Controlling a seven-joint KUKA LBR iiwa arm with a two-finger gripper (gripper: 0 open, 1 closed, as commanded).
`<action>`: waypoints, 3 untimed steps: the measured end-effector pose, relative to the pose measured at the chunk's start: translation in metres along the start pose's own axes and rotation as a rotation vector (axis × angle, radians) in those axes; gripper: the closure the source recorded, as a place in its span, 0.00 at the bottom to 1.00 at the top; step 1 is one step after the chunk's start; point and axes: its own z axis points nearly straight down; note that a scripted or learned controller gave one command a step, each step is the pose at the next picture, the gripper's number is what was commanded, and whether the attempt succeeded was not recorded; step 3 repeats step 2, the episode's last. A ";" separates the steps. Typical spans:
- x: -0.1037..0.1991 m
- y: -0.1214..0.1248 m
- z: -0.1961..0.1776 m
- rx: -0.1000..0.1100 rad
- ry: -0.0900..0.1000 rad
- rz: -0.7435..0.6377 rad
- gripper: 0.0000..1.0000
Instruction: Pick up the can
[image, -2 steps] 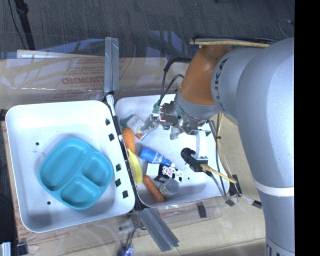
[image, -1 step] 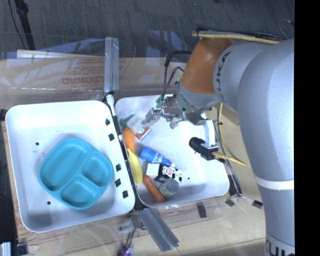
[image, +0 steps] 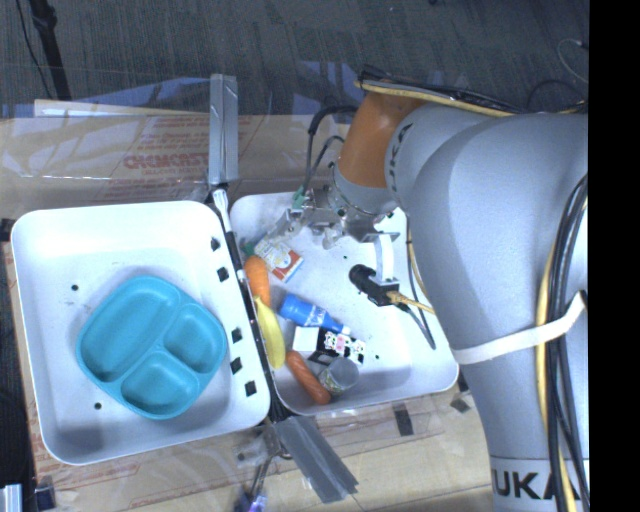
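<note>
As the can (image: 341, 374) lies at the near wall of the right bin (image: 425, 372), my tool (image: 318, 222) hangs well apart from it.
Can beside an orange carrot (image: 306, 377), likely where it rolled; my tool over the far corner, grip state unclear.

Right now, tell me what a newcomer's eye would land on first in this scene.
The big grey arm with its orange band fills the right side, its gripper low over the far end of the right bin. Next comes the bright blue divided tray, alone in the left bin. Then the clutter along the right bin's left wall: a carrot, a banana, a blue tube and a small grey can near the front.
</note>
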 end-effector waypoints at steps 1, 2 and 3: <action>0.007 -0.078 -0.001 0.000 0.001 0.057 0.00; -0.049 -0.101 -0.002 -0.004 0.001 -0.084 0.00; -0.049 -0.101 -0.002 -0.004 0.001 -0.084 0.00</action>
